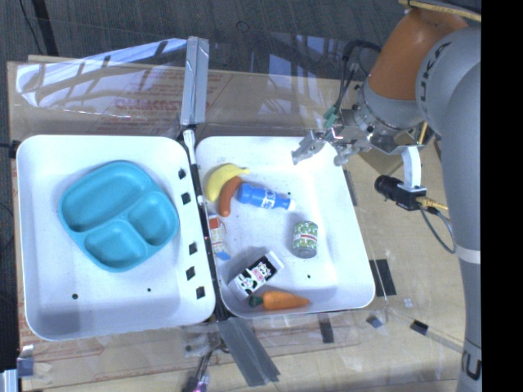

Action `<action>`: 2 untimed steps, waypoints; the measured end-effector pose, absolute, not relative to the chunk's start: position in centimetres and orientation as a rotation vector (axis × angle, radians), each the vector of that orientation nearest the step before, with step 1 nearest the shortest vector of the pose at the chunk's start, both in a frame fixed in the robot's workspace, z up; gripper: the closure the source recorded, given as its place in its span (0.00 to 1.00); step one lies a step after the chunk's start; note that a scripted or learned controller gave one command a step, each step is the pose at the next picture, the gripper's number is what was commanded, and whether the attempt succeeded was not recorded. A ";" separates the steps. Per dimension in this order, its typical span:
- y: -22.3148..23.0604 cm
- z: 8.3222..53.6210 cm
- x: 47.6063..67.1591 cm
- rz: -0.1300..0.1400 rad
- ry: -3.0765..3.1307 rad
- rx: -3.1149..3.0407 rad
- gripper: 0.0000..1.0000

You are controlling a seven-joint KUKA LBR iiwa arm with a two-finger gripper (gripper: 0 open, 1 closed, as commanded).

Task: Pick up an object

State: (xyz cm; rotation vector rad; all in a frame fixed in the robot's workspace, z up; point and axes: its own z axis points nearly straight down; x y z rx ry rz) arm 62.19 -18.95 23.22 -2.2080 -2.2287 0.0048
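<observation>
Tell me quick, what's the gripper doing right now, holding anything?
Gripper: above the right bin's far edge, holding nothing; open or closed cannot be told.

Grey arm (458,80), orange band, metallic pincer (321,147), possibly black cables

Two bins (49,317), one plate (119,214), one can (305,238), one carrot (282,300).

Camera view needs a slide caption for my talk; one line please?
Pincer above the right bin's far edge; banana, bottle, can, carrot inside.
</observation>
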 end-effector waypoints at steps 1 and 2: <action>-21.0 11.2 59.5 -0.001 -2.270 -2.175 0.00; -19.4 9.2 51.9 0.002 -2.331 -2.101 0.00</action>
